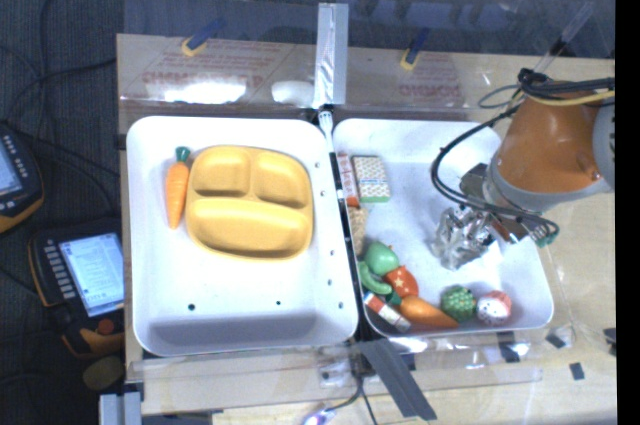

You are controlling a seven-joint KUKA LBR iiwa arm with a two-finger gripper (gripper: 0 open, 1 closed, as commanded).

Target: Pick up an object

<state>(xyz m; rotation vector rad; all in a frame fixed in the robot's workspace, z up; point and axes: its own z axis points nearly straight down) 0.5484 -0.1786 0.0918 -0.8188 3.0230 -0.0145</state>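
Left bin [150, 313]: a yellow divided tray [250, 201] with a toy carrot [177, 191] lying just beside its left edge. Right bin [420, 148]: patterned box [371, 179] near the divider, then green toy vegetable [380, 261], red toy [401, 283], second carrot [428, 313], green ball [458, 300] and red-and-white ball [492, 307] along the near wall. Claw [462, 238] low over bare floor right of these; cannot tell whether it is apart or together.

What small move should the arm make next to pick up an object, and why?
Probably shift the gripper toward the bin's near edge and lower it. It hangs over a bare part of the right bin, while the toys lie along the near side: the green ball and the red and white ball sit closest, with some space around them.
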